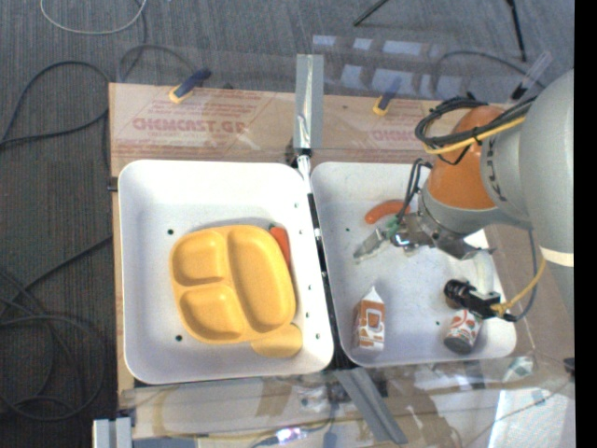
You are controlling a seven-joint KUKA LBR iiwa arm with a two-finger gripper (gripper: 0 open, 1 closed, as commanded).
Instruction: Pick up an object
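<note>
Hand (375,243) hangs low over the right bin (420,287); whether it is spread or pressed together cannot be told. An orange piece (381,213) lies just beyond it, toward the bin's far wall. A bottle (370,323) stands below it, nearer the camera, with a can (462,332) off toward the arm's side. A yellow tray (233,283) sits well apart in the left bin (149,203).
</note>
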